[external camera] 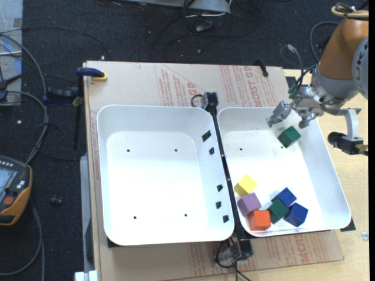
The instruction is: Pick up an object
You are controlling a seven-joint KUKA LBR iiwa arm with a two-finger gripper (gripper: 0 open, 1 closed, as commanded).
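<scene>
Gripper (291,117) above right bin (328,174): my jaws stand apart. Green cube (289,137) lies just below, unheld, presumably my target.

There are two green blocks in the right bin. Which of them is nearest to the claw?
The green block lying alone near the bin's far right wall, just below the claw. The other green block sits in the cluster at the near end.

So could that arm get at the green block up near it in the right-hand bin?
Probably yes. The green block lies alone on the right bin floor, just below the gripper, apart from the cluster of blocks at the near end. Nothing sits between them.
</scene>
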